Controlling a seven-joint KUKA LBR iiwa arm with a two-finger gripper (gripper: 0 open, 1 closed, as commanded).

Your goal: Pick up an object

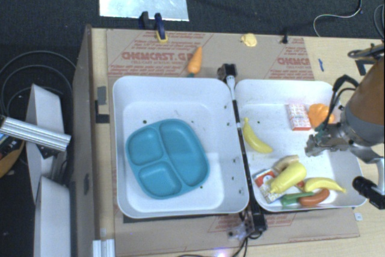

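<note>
Bench [150,48]: brown board top, two shallow white bins side by side on it.

Left bin [129,93]: holds a blue sectioned tray [166,157], nothing else that I can make out.

Right bin [271,90]: all the loose items are here. The arm [368,106] comes in from the right, grey, hanging over the bin's right side.

Gripper [319,144]: low over the bin floor, right of centre. From here it is a dark cluster; cannot tell how its tips are set, and nothing is visibly between them.

Items, large to small:
- Yellow corn-like piece [287,177], lying diagonally near the front of the bin, on a red-and-white item.
- Banana [256,138], by the bin's left wall, long axis running from upper left to lower right.
- Second banana [325,185], front right, lying nearly across the bin, over a red sausage-like piece [315,197].
- Pink-and-white packet [298,116], toward the back.
- Orange piece [319,111], just beside the packet, on its right.

Key relation, as I judge it: the orange piece and the packet lie just behind the gripper, toward the back wall, nearest of all. The corn-like piece lies to its front left, near. The first banana is well apart, across the bin to the left. A short reach back looks the simplest pick.

Outside the bins: a carrot [194,61] and a small yellow lump [249,40] on the board.
</note>
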